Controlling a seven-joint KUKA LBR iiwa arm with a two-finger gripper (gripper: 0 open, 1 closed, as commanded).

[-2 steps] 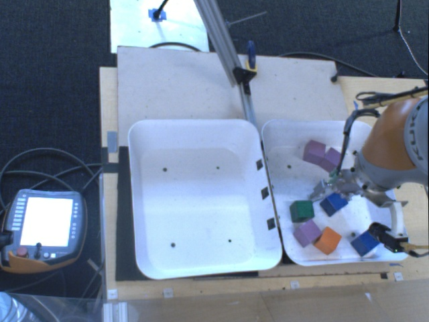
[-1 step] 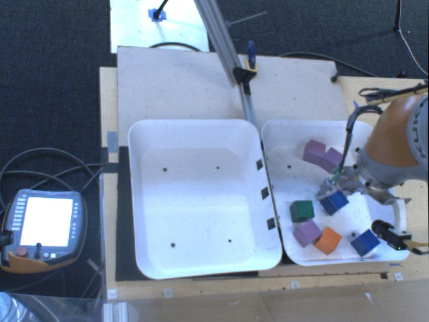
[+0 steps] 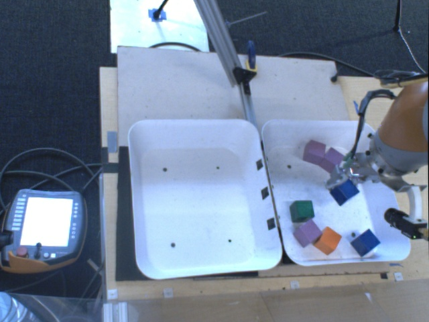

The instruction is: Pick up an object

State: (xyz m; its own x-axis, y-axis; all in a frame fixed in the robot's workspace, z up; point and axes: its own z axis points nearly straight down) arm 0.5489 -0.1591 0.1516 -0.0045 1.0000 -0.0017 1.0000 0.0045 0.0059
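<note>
Though touching, blue cube [image 3: 344, 192] beneath tool [image 3: 342, 177]

bins [image 3: 201, 136]: white plastic, smooth, slight sheen on the rims
blocks, right bin: matt, smooth faces, could be foam or painted wood, cannot tell; blue block [image 3: 345, 192], green block [image 3: 301, 210], orange block [image 3: 328, 240]
bench top [image 3: 181, 79]: pale board, matt, faintly speckled
bench edge [image 3: 268, 294]: light wood, bare and matt
pole [image 3: 218, 29]: brushed metal, dull shine
arm band [image 3: 409, 116]: orange, glossy
floor [image 3: 53, 59]: dark carpet, rough weave
pendant [image 3: 43, 230]: grey plastic, glossy lit screen
</note>
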